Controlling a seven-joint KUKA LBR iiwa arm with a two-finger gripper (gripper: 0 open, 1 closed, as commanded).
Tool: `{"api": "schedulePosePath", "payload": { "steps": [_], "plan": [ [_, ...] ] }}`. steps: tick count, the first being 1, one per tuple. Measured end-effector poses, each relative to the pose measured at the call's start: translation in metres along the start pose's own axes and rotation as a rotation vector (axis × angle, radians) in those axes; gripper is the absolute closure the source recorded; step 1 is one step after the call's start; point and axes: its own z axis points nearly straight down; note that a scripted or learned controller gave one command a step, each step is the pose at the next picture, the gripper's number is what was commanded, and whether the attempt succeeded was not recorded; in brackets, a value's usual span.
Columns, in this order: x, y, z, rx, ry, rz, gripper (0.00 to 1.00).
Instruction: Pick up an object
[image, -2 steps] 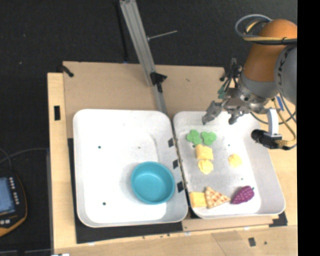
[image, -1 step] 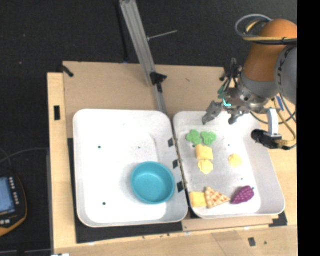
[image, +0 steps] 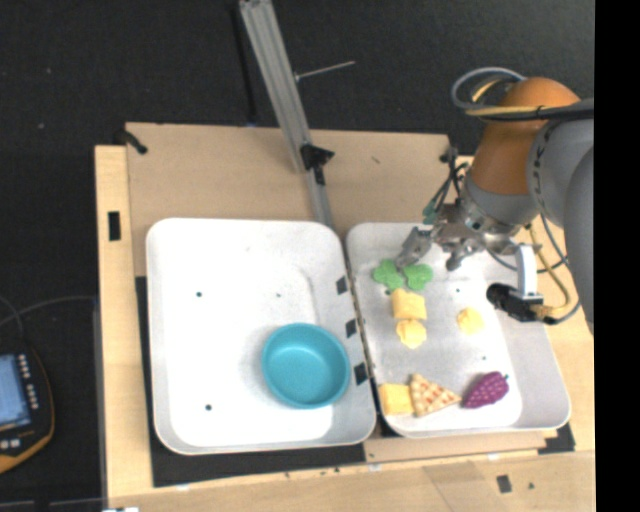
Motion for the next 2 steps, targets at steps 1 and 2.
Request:
{"api": "schedulePosePath", "payload": {
  "steps": [1,2],
  "plan": [
    [-0.001,0.009,0.054,0.000,0.000,-0.003,0.00],
    [-0.004,0.010,0.068,-0.006,-0.002,0.000,0.00]
  ]
}}
